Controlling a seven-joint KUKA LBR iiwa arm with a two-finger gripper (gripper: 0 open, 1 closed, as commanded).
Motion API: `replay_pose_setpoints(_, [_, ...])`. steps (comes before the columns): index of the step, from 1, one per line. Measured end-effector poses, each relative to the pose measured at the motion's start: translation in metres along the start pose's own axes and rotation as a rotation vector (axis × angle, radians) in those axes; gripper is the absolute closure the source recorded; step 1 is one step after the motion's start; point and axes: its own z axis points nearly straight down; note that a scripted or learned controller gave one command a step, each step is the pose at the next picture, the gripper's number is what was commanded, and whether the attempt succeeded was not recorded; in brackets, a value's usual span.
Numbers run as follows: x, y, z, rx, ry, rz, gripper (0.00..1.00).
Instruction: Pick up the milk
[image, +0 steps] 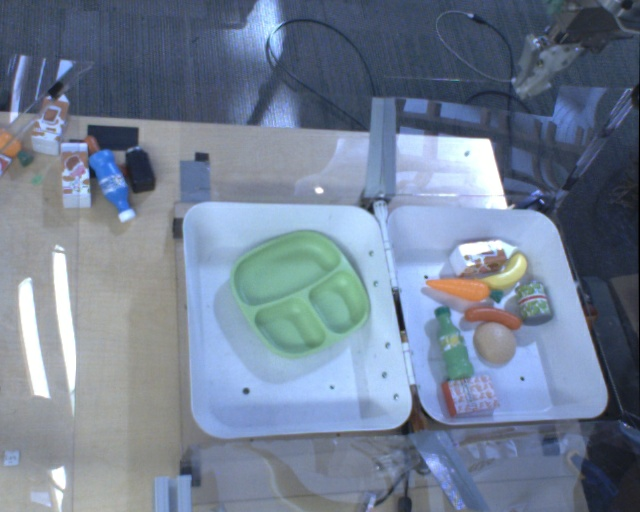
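The milk (478, 258), a small white carton with red-brown print, lies on its side at the back of the right bin (583, 345). A yellow banana (512, 271) rests against its right side and an orange carrot (457, 290) lies just in front of it. My gripper (543, 58) hangs high above the bench at the top right, beyond the far edge of the right bin and well away from the milk. It looks small and pale against the dark floor.
The right bin also holds a green can (533, 301), a red sausage (492, 318), an egg (494, 344), a green bottle (452, 346) and a red box (470, 396). A green divided plate (300, 293) lies in the left bin (200, 330). Small cartons (75, 175) and a blue bottle (111, 184) sit on the bench at far left.
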Motion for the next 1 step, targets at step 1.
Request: replay_pose_setpoints(1, [0.0013,0.002,-0.0123,-0.007,-0.003,-0.006,1.0])
